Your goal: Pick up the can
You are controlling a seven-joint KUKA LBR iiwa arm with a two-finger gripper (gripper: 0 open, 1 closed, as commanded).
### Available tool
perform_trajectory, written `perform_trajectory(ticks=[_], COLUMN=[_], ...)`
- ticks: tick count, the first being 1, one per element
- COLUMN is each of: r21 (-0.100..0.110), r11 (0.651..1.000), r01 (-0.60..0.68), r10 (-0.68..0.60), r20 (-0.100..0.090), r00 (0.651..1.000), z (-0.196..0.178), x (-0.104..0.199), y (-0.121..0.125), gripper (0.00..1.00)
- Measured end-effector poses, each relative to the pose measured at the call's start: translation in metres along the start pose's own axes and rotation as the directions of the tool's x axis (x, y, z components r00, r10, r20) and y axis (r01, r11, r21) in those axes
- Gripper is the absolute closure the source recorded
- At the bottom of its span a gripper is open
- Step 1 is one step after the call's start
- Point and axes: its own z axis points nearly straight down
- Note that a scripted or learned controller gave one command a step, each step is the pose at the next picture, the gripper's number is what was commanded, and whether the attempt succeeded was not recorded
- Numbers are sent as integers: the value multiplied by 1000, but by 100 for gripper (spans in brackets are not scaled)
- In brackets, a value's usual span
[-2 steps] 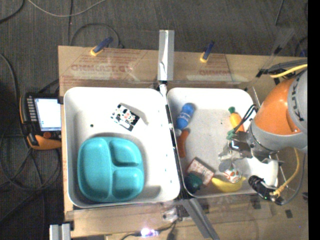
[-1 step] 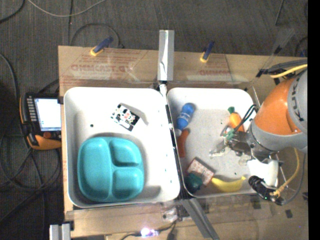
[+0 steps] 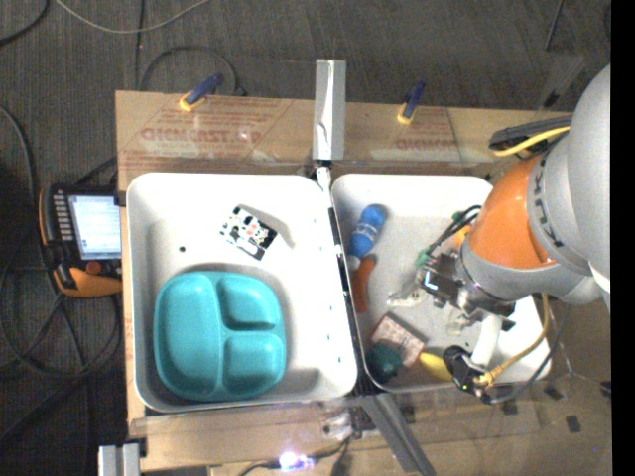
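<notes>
Two white bins (image 3: 298,191) sit on the worktop; the gripper (image 3: 422,284), its grip unclear, hangs near the blue can (image 3: 368,228).

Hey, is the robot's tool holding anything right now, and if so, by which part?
It cannot be told: the tool sits low in the right bin, its tips hidden.

Dark grey carpet floor (image 3: 248,28), cables (image 3: 89,8) trailing; cardboard backing (image 3: 228,132).

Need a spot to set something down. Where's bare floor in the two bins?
Left bin: bare strip along its far and left walls, around the patterned card, beyond the teal tray. Right bin: bare patch at the far wall, right of the blue can. Its near half is crowded with items under the arm.
</notes>
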Motion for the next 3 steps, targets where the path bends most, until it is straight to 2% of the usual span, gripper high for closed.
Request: perform_trajectory(ticks=[1,2,3], r21=[-7,-4,-1], r11=[1000,986,984], r01=[-31,-168,-177], r10=[31,168,177], r20=[1,3,3], r00=[1000,986,984], z=[43,-70,19], x=[-74,-74,-68], y=[37,98,101], gripper=[0,0,0])
